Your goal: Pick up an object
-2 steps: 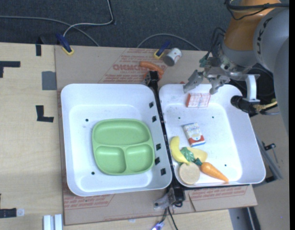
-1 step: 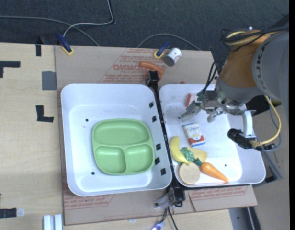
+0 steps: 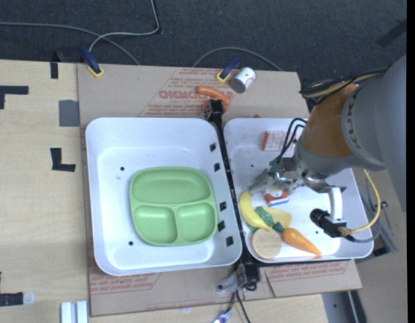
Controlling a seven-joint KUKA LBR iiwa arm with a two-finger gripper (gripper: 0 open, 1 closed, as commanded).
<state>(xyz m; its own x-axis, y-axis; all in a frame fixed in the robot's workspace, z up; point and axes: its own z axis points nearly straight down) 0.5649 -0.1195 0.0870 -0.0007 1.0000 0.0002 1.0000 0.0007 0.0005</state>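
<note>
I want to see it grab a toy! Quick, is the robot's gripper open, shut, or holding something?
Gripper: cannot be told; it hangs low in the right bin, over a small red and white item by the banana.

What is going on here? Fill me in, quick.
A grey robot arm with an orange band reaches from the right into the right bin, trying to pick something up. Its hand is low over a small red-and-white item, just above a cluster holding a banana, a carrot and a round tan piece. Whether it has gripped anything cannot be told. The left bin holds a green divided plate, untouched.
</note>
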